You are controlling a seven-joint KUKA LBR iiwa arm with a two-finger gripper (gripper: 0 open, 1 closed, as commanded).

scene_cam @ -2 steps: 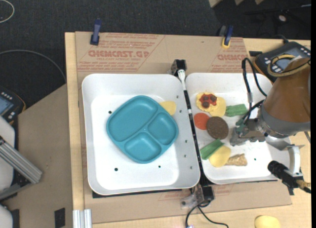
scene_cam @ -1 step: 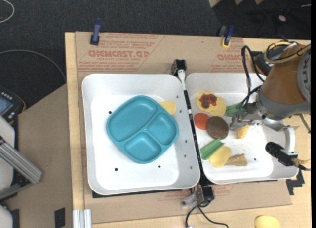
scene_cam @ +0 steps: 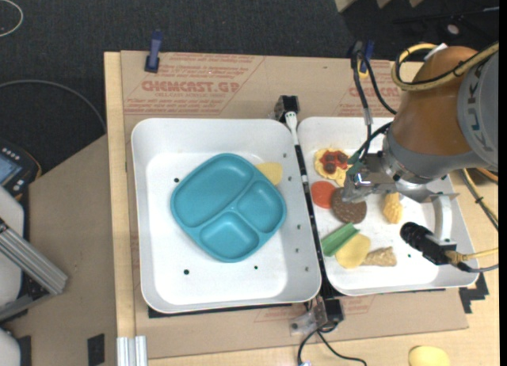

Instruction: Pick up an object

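Observation:
My gripper (scene_cam: 354, 184) hangs low in the right bin (scene_cam: 451, 277), just above the upper edge of a round brown patty (scene_cam: 348, 209). Around it lie toy foods. A pizza slice (scene_cam: 330, 161) is at the back and a red tomato slice (scene_cam: 322, 193) sits to the left. A yellow corn piece (scene_cam: 392, 207) lies to the right. Toward the front are a green vegetable (scene_cam: 339, 238), a pale yellow piece (scene_cam: 353, 251) and a tan bread piece (scene_cam: 382, 257). The grey and orange arm covers the bin's back right part.
The left bin (scene_cam: 158, 261) holds a blue divided plate (scene_cam: 228, 207), with a small yellow piece (scene_cam: 270, 172) at the plate's upper right edge. A black divider strip (scene_cam: 305, 190) runs between the two bins. Cables run along the bench at the right.

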